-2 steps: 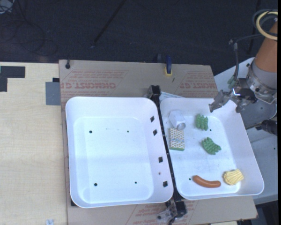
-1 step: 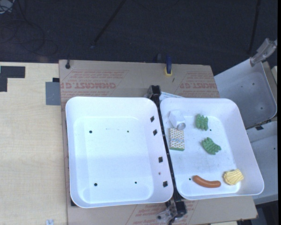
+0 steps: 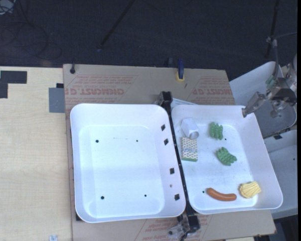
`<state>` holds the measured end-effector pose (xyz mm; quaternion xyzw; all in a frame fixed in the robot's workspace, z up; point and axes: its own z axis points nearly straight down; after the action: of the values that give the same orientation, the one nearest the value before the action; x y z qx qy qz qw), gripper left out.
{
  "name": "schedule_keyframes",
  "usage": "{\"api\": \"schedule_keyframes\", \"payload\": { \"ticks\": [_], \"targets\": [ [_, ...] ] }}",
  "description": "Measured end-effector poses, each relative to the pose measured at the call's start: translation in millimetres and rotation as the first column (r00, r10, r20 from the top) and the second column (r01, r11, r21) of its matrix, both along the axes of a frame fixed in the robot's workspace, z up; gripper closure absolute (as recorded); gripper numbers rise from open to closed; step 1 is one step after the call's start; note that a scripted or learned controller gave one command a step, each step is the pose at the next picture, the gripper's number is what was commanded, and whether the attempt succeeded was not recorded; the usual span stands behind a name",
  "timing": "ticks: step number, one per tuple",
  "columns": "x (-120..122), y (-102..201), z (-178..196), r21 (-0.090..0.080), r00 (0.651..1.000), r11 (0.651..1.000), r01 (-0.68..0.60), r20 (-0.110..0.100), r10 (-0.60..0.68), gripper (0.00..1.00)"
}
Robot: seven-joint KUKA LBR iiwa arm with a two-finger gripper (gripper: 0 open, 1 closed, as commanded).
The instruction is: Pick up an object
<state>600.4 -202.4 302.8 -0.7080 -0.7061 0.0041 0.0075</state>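
Since nothing was yet chosen, we saw the sausage (image 3: 221, 195), yellow piece (image 3: 250, 189), two green pieces (image 3: 216, 130), carton (image 3: 189, 149) and cup (image 3: 190, 128) loose in the right bin (image 3: 271, 172). Our gripper (image 3: 250, 107) hovered at its far right rim; its grip we couldn't tell.

The brown cardboard sheet (image 3: 140, 87) under the bins bears red printed lettering along its far strip, upside down and too blurred to read. More red print shows on its near edge, also illegible. The small box (image 3: 189, 149) shows a pattern, no readable words.
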Motion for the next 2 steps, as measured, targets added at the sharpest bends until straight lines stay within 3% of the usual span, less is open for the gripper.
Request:
{"api": "schedule_keyframes", "payload": {
  "ticks": [1, 2],
  "targets": [
    [44.8, -9.2, 245.0, -0.012, 0.999, 1.000, -0.008, 0.031, 0.008, 0.00],
    [29.5, -9.6, 47.2, -0.002, 1.000, 1.000, -0.003, 0.005, 0.003, 0.00]
  ]
}}
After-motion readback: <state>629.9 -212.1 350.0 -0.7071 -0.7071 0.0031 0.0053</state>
